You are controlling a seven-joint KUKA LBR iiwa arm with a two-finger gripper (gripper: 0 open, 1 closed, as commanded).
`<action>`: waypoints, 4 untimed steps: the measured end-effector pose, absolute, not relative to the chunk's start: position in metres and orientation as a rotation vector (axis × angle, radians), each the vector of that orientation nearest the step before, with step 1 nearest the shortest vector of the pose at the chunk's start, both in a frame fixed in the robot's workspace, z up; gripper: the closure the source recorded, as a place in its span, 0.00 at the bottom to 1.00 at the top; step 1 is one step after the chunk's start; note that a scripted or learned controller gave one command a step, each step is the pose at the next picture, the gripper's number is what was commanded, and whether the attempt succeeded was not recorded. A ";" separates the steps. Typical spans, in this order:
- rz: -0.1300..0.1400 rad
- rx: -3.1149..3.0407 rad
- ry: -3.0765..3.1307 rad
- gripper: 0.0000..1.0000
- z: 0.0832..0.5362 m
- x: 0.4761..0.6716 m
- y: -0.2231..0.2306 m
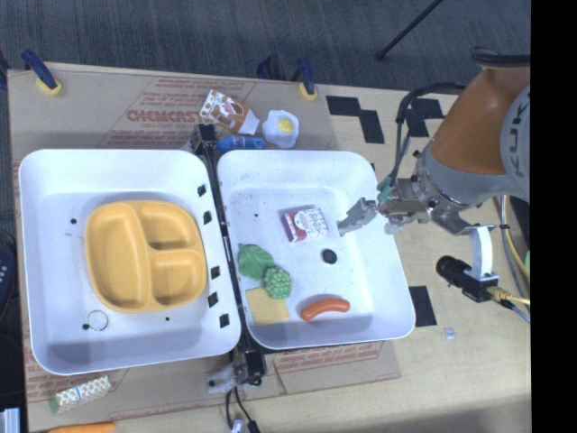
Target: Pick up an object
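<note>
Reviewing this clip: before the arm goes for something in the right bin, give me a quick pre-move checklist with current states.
1. Gripper over the right bin: ok, at its right side.
2. Nothing held yet: cannot tell, view too coarse.
3. Nearest target, red-and-white carton, unobstructed: ok, lies apart from other items.
4. Sausage reachable: ok, lies alone near the front wall.
5. Green toys separable: not ok, they touch each other and the yellow slice.
6. Yellow tray out of the way: ok, in left bin.
</note>
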State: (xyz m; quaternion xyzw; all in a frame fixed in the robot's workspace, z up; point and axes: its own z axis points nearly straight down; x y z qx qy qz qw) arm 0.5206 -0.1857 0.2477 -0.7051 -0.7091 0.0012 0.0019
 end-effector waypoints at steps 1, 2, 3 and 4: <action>0.003 -2.516 -1.875 0.00 0.169 0.598 -0.172; -0.001 -2.180 -2.268 0.00 0.097 0.609 -0.158; -0.011 -2.173 -2.276 1.00 0.108 0.612 -0.155; -0.010 -2.173 -2.276 0.00 0.108 0.612 -0.155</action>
